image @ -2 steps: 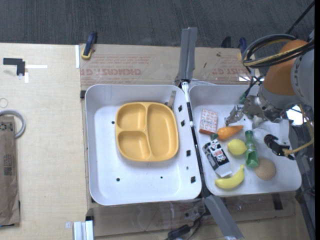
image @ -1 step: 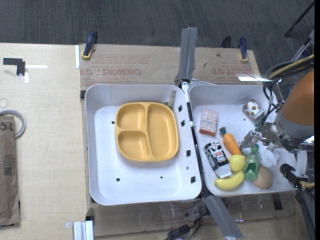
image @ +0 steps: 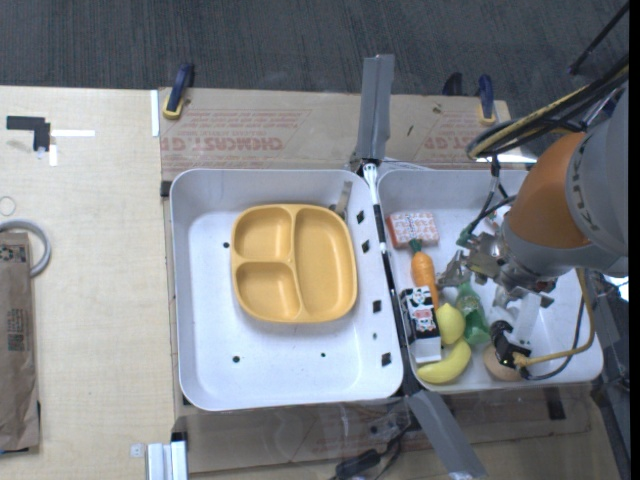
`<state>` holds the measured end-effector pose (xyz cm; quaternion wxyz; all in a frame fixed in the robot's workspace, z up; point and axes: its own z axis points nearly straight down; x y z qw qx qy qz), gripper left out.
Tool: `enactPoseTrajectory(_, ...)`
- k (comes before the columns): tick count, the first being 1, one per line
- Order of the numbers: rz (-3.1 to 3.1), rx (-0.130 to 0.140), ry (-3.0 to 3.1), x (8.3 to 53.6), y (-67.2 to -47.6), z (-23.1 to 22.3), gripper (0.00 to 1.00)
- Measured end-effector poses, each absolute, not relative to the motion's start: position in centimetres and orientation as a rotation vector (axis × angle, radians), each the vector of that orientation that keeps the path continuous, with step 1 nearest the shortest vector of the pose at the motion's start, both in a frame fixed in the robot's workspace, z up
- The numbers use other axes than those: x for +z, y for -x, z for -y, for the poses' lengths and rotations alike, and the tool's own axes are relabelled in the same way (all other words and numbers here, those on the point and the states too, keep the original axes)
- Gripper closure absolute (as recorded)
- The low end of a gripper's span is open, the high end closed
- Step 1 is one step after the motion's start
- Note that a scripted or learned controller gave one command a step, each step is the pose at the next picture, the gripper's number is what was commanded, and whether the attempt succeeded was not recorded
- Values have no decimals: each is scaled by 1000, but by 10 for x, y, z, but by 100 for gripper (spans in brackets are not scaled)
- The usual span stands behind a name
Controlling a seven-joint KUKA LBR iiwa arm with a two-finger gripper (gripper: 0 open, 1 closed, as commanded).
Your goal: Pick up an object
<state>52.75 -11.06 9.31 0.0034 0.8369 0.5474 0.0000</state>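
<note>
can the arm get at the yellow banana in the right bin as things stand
Probably yes. The curved yellow banana lies uncovered at the near edge of the right white bin, just beside the hand, though a yellow-green lemon and black-and-white carton crowd it.

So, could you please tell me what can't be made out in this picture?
- Gripper: the wrist above covers it in the camera view, so open or shut can't be told.
- Green item: partly under the wrist; its identity is unclear.
- Round tan item: partly covered by a cable; its identity is unclear.
- Carton print: too small to read.
</note>
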Motion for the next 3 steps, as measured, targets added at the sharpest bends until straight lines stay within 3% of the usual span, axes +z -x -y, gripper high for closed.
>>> enactPoseTrajectory(1, -1682, -5, -2655, 91, -477, 95, 0)
enactPoseTrajectory(2, -1670, -11, -2658, 100, -477, 98, 100)
enactPoseTrajectory(3, -1563, -7, -2726, 191, -538, 57, 100)
